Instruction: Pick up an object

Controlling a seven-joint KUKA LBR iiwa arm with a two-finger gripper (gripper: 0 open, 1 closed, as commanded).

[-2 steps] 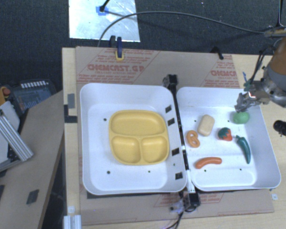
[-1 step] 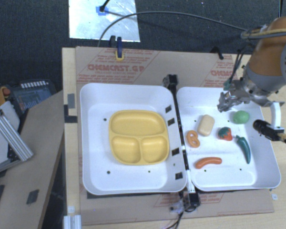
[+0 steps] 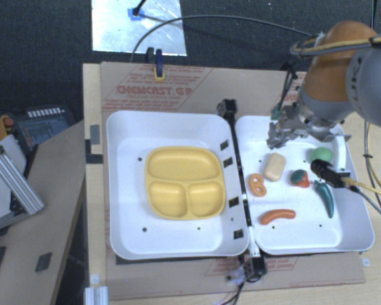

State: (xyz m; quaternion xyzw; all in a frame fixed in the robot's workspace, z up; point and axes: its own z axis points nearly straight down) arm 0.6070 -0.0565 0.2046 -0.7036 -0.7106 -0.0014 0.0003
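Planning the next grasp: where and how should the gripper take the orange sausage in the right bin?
Grip the sausage at its middle, coming straight down, jaws across its narrow width. It lies flat and long, roughly left-right, with bare bin floor on both sides.

The brown board (image 3: pixel 178 81) under the bins bears red lettering that reads roughly "CHEMCAST GP".

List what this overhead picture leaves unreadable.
- End effector: too small and blurred to judge, over the right bin.
- Green object: partly behind a black part, shape unclear.
- Arm: cut off by the right edge.
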